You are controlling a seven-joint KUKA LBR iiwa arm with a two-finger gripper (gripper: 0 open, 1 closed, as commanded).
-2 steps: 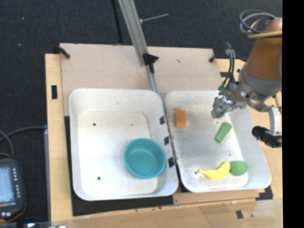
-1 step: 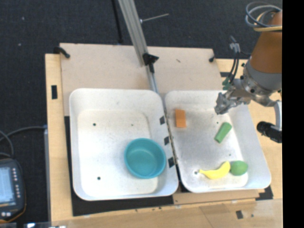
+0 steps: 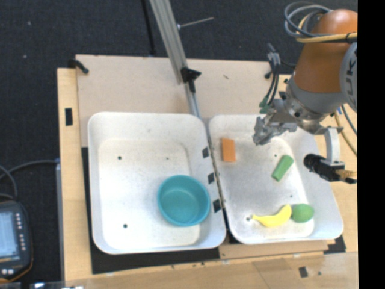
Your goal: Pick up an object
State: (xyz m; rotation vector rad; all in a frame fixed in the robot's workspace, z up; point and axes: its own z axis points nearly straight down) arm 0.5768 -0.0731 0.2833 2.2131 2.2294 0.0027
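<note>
Seen from above at a slant, two shallow white bins are sitting side by side on a bench. Nearest the camera, in the right bin (image 3: 319,161), a yellow banana (image 3: 272,218) is lying with a green round fruit (image 3: 302,212) touching its right end. In the left bin (image 3: 120,155), a teal bowl (image 3: 183,200) is resting near the front wall. Farther back in the right bin, a green cylinder (image 3: 281,167) is lying tilted, its long axis running from lower left to upper right. An orange block (image 3: 228,150) is sitting near the dividing edge. The gripper (image 3: 263,134) is hovering at the back, between these two. The cylinder is lying just below and right of it, probably the closer target. Whether the fingers are spread cannot be told.
</note>
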